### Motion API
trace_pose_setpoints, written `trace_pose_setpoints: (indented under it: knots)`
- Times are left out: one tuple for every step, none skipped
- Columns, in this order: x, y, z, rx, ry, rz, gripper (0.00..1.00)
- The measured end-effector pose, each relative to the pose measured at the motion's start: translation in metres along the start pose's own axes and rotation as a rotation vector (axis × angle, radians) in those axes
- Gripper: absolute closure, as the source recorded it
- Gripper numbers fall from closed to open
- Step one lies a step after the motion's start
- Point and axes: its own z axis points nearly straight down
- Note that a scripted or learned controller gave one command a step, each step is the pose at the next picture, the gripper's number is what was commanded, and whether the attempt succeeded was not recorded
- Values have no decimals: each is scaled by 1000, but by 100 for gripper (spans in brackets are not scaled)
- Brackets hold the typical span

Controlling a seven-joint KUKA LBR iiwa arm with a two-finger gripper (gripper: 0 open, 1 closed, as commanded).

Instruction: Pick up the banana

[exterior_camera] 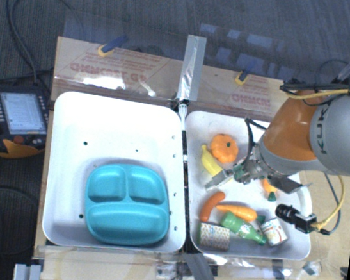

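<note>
**Gripper at the banana in the right bin**

The banana (210,162) lay in the right bin (299,247), toward its far-left part, close to the wall shared with the left bin. Its long axis ran diagonally, one end pointing to the bin's far-left corner and the other toward the bin's middle. The gripper (225,175) sat at that nearer, lower end, its fingers slightly apart and touching or just beside the fruit; whether the banana was between them could not be told.

Just beyond the banana stood a small orange pumpkin (225,148). Toward the near edge of the right bin lay a sausage (212,204), a carrot (238,211), a green bottle (242,228), a small can (274,231) and a silvery can (214,237).

The left bin (81,116) held a blue divided plate (127,203) in its near half.
</note>
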Motion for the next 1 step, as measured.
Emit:
trace_pose_setpoints:
  knots:
    - [-3,7,14,-8,-6,-312,0]
